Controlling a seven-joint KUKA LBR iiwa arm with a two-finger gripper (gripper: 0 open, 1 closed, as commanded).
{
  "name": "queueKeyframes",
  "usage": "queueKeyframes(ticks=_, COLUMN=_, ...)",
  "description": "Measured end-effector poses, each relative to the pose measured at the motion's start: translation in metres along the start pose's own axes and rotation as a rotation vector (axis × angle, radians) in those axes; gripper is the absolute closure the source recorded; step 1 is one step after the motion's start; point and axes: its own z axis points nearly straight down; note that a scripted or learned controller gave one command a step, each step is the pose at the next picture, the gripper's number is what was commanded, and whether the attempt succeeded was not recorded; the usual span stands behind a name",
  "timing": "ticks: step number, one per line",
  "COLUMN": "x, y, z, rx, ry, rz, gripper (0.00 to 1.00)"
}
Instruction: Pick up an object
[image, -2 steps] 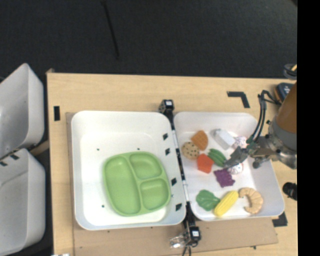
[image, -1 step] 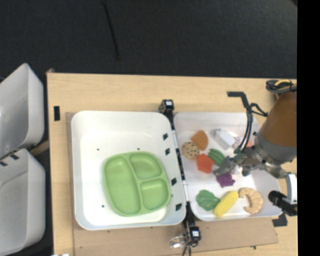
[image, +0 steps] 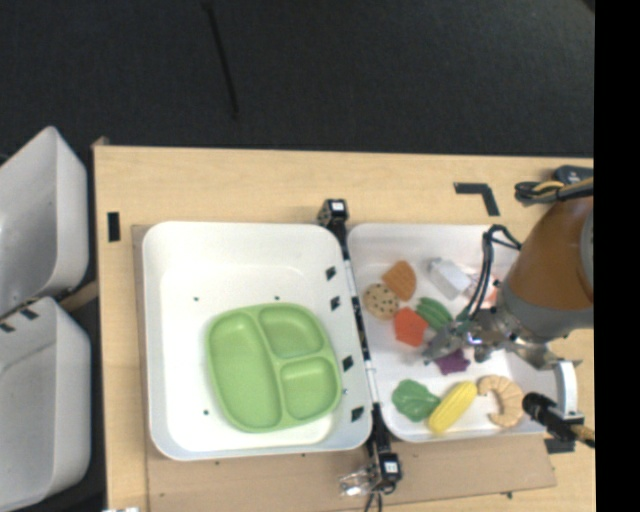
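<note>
Light wood bench (image: 230, 185); two white bins, left bin (image: 170, 300), right bin (image: 400, 240), side by side.

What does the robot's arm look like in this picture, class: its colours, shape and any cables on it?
The arm is thick and rounded, with a broad orange band above a grey wrist section. A black cable loops along its left side. The gripper is a small, dark grey metal assembly.

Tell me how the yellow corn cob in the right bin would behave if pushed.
The yellow corn cob looks rounded and elongated, so it would probably roll sideways. It appears to be a light plastic toy, likely stiff. It touches the green vegetable, which may shift too.
</note>
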Motion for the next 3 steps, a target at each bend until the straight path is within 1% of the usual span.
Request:
queueKeyframes(ticks=1, x=-0.001, y=0.0, z=0.037, rx=-0.004, ry=-0.002, rz=0.001, gripper=0.0)
queueKeyframes(ticks=2, x=-0.004, y=0.002, z=0.024, rx=-0.009, ry=-0.004, rz=0.009, gripper=1.0)
queueKeyframes(ticks=3, x=-0.007, y=0.005, z=-0.018, rx=-0.008, ry=-0.001, rz=0.002, gripper=1.0)
